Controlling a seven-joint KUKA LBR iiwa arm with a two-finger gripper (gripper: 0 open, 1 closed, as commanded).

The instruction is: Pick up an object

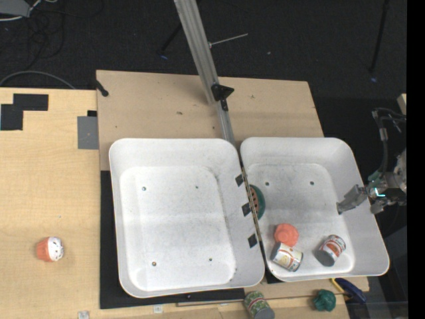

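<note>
Wooden bench point(199, 105) with two white bins, right bin point(299, 158) has a red-labelled can point(330, 250), print unreadable; gripper point(352, 200) at its edge, can't tell its state.

Three small objects are gathered in the near part of the right bin point(345, 155). A round red-orange piece point(286, 234) is seen just left of the middle of the bin floor. Directly below it, touching or nearly touching, a small can point(287, 257) with a pale label and a red band is laid on its side. To the right of these, apart from both, a second can point(329, 250) with a red and white label is tipped over, its dark end turned toward the lower left.
</note>
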